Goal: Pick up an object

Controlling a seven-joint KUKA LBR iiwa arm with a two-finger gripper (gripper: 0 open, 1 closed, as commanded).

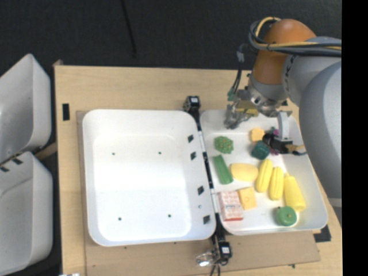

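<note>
- Green round piece (pixel 286 215) lies nearest the camera, in the near right corner of the right bin (pixel 259 226).
- Red and white packet (pixel 232 205) lies flat at the near left of that bin, touching an orange-yellow block (pixel 248 198) on its right.
- 3 yellow cob-like pieces lie side by side, running from mid-bin toward the green round piece: first cob (pixel 264 175), second cob (pixel 277 183), third cob (pixel 293 192).
- Pale yellow oval (pixel 244 171) rests just left of the first cob; a long green piece (pixel 222 169) lies beside it along the bin's left wall.
- Bumpy green piece (pixel 224 145) sits just beyond the long green piece.
- Dark teal piece (pixel 260 150) and a small yellow piece (pixel 257 134) lie toward the far side, near each other.
- Tool (pixel 234 118) is over the far left corner of the right bin, just beyond the bumpy green piece. No item is seen in it. Whether it is spread or pressed together cannot be told.
- Arm (pixel 322 96) comes in from the right, with its orange band (pixel 276 50) above the tool.
- Left bin (pixel 144 177) stands edge to edge with the right bin on the table (pixel 69 154).
</note>
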